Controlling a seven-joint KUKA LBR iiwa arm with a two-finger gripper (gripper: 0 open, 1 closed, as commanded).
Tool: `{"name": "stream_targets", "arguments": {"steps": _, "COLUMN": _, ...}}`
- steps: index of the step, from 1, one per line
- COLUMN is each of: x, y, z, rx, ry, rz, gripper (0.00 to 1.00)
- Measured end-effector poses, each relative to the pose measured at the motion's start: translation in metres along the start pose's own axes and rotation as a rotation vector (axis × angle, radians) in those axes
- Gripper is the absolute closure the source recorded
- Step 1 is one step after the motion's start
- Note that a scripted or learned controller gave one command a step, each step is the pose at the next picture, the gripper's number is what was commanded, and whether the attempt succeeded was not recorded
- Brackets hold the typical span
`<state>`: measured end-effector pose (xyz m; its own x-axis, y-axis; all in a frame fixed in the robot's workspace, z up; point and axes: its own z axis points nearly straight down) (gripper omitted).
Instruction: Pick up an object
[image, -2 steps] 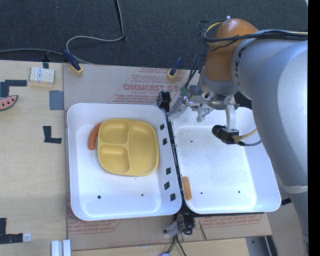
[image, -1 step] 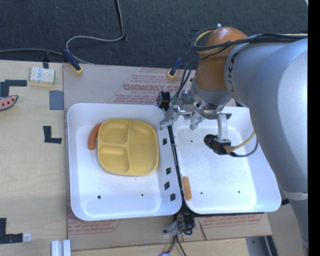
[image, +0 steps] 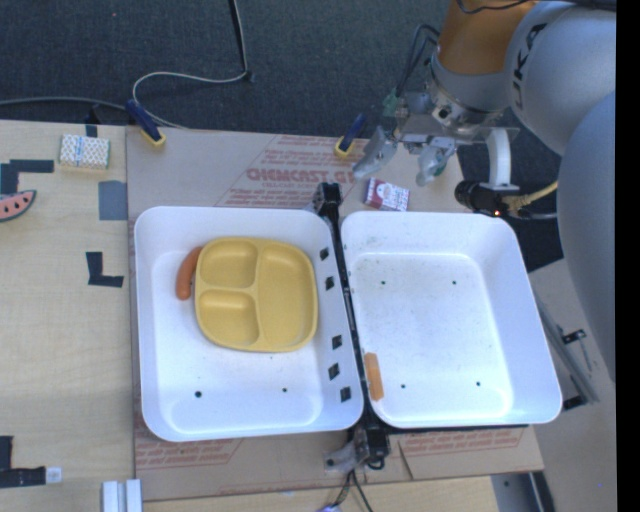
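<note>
A yellow divided plate (image: 256, 294) lies in the left bin (image: 170, 400). An orange sausage-like piece (image: 185, 274) rests against the plate's left rim. Another small orange piece (image: 373, 376) lies at the near left edge of the right bin (image: 520, 330). My gripper (image: 405, 160) hangs above the bench behind the right bin's far rim. Its two grey fingers (image: 377, 153) stand apart with nothing between them. It is well away from all the pieces in the bins.
A small red-and-white packet (image: 386, 195) lies on the cardboard just behind the right bin, below the gripper. A blue-and-yellow clip (image: 350, 135) sits nearby. Cables cross the dark floor at the back. The arm's grey body fills the upper right.
</note>
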<state>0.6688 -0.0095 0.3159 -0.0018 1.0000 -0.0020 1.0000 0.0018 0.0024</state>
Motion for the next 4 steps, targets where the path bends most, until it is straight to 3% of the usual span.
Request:
{"name": "stream_targets", "arguments": {"steps": 1, "x": 0.039, "y": -0.002, "z": 0.134, "rx": 0.008, "ry": 0.002, "rz": 0.0, "gripper": 0.0}}
{"name": "stream_targets", "arguments": {"steps": 2, "x": 0.039, "y": -0.001, "z": 0.123, "rx": 0.006, "ry": 0.0, "rz": -0.002, "gripper": 1.0}}
{"name": "stream_targets", "arguments": {"steps": 3, "x": 0.038, "y": -0.001, "z": 0.123, "rx": 0.005, "ry": 0.0, "rz": -0.002, "gripper": 0.0}}
{"name": "stream_targets", "arguments": {"steps": 4, "x": 0.039, "y": -0.001, "z": 0.113, "rx": 0.006, "ry": 0.0, "rz": -0.003, "gripper": 1.0}}
